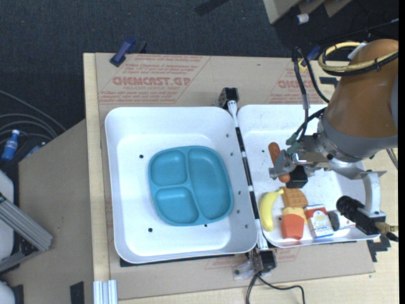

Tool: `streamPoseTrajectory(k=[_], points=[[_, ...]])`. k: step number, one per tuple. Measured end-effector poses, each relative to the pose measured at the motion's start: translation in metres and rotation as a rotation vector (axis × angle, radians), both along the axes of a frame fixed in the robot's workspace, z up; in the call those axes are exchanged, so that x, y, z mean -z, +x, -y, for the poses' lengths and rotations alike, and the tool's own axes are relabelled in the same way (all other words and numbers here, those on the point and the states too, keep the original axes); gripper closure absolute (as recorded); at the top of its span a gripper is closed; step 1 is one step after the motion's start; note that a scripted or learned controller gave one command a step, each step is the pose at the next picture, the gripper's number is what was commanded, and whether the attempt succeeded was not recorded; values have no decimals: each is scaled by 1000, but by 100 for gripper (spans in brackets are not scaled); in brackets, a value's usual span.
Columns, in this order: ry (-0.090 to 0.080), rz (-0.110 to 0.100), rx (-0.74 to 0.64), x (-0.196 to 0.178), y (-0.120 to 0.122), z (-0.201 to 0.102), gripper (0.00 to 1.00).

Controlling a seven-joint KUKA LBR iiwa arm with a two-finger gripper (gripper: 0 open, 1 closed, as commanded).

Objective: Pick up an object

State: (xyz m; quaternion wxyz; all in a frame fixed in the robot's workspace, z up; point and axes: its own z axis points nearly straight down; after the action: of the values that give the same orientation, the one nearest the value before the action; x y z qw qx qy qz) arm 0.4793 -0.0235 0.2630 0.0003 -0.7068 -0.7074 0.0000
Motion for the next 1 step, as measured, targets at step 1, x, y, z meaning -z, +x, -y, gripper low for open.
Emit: streamPoseTrajectory(k=[1], points=[[-1,1,1,1,21,28,100]])
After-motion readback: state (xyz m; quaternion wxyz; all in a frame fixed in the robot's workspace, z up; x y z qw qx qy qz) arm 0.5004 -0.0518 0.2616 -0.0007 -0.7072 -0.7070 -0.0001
